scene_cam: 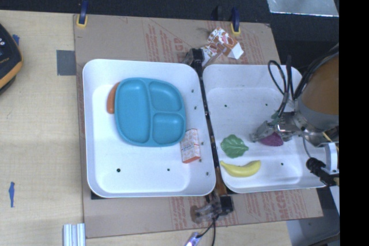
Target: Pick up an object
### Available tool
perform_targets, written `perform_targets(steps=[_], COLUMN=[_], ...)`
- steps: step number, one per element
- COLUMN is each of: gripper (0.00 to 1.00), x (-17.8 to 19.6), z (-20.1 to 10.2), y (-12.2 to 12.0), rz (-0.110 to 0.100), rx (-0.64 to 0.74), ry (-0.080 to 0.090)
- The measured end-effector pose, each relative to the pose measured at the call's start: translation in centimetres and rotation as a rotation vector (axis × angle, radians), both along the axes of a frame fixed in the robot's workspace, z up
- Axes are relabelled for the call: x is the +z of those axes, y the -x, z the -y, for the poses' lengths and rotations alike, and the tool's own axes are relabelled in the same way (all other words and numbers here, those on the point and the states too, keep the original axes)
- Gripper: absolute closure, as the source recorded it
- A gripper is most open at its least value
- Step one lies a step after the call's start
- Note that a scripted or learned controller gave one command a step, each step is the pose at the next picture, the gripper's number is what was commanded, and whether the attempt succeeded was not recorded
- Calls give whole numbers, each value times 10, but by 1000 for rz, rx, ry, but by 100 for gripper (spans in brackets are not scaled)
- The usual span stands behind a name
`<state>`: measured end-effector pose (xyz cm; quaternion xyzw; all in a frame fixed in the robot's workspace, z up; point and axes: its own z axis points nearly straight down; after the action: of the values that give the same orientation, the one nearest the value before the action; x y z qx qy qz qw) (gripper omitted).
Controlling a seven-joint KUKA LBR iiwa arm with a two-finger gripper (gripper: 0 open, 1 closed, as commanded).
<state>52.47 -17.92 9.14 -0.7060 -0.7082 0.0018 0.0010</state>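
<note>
My gripper (270,131) is low in the right bin (242,89), near its right side, directly over a purple object (272,139). Its fingers straddle the purple object's top, but the grip itself is too small to make out. A green leafy piece (233,145) lies just left of the gripper. A yellow banana (240,168) rests near the bin's front wall. In the left bin (98,124) a blue divided plate (150,111) lies over an orange object (110,99), and a small printed carton (190,146) sits at the plate's right front.
The grey arm with its orange band (323,89) and black cables (285,80) comes in over the right bin's right edge. A crumpled wrapper (222,43) lies on the cardboard behind the bins. A yellow-black device (8,60) sits at the far left.
</note>
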Motion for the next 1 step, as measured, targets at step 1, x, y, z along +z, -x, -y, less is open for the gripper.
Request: perform_targets(steps=[1], gripper=[100], x=[12], z=[1], y=[-2], rz=[3], rx=[6], ry=[2])
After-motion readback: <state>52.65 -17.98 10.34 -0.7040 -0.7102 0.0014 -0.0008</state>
